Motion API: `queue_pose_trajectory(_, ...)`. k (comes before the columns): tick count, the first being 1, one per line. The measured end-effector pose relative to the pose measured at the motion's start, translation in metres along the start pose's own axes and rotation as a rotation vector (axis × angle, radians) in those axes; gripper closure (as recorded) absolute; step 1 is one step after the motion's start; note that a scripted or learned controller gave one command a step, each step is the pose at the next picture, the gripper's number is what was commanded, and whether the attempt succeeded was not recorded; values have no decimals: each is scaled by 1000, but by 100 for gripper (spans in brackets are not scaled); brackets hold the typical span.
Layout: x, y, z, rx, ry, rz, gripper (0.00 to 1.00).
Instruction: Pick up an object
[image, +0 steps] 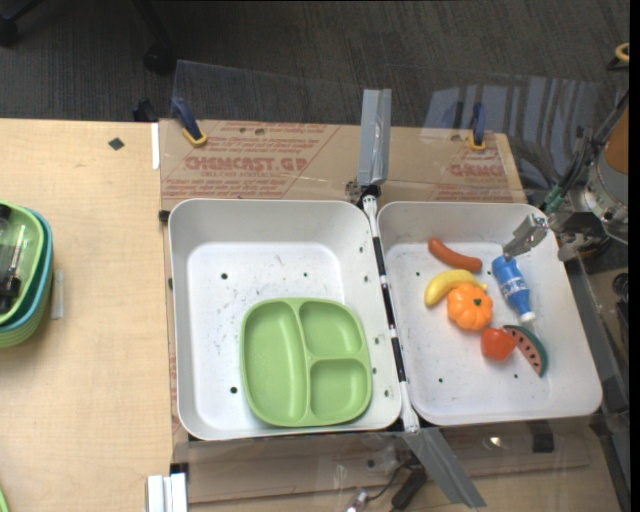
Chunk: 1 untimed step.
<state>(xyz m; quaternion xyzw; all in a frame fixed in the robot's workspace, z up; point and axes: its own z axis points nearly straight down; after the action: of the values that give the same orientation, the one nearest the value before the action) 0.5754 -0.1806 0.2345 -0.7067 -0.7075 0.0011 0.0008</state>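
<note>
The blue bottle (511, 285) with its white cap lies on its side in the right bin (575, 395), cap end pointing toward the bin's near edge, beside the small orange pumpkin (469, 306). My gripper (525, 236) hangs at the bin's upper right corner, just above the bottle's blue end; whether it touches the bottle I cannot tell, and nothing shows between my fingers. How far apart they stand I cannot tell either. Around the bottle lie a sausage (455, 252), a banana (450, 285), a tomato (497, 343) and a watermelon slice (530, 347). A green divided plate (305, 362) sits in the left bin (190, 300).
</note>
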Motion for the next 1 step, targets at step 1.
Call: queue_pose_trajectory(1,0,0,-8,2,-1,-2,100)
